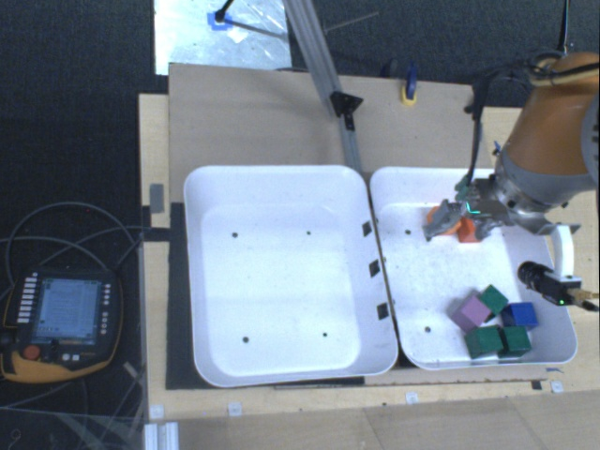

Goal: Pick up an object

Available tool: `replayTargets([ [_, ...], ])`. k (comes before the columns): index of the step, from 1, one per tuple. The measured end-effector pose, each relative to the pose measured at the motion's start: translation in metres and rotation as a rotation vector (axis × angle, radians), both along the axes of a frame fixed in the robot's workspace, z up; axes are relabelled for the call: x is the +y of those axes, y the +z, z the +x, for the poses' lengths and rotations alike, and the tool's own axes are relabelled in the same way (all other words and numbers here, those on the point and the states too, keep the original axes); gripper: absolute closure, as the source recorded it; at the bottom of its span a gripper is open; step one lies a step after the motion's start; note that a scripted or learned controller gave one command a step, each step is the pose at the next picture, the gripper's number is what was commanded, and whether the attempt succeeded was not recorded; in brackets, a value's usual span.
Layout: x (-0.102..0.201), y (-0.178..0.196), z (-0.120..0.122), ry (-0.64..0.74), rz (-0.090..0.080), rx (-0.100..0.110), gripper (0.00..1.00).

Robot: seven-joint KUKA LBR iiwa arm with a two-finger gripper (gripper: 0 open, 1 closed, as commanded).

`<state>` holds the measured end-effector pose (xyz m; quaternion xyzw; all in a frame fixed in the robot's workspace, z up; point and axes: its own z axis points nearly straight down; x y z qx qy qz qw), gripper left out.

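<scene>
Matte cube blocks (492,323) (green, blue, purple), white bin (412,345)

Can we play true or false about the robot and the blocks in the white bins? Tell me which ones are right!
1. The blocks sit in the right bin. True.
2. The blocks are spread all over the bin. False: they huddle in its near right corner.
3. One block is purple. True.
4. The gripper is over the left bin. False: it is over the right bin, by an orange thing.
5. A yellow-edged screen pad lies left of the bench. True.
</scene>
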<state>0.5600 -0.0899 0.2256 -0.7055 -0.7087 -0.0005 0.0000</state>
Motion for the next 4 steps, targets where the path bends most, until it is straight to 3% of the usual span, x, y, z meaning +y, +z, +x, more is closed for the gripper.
replayTargets([
  [1, 0.000, 0.000, 0.000, -0.002, 0.000, -0.001, 0.00],
  [3, 0.004, -0.114, -0.015, -0.003, 0.000, 0.006, 0.00],
  [4, 0.004, -0.136, -0.015, -0.002, 0.000, 0.002, 0.00],
])
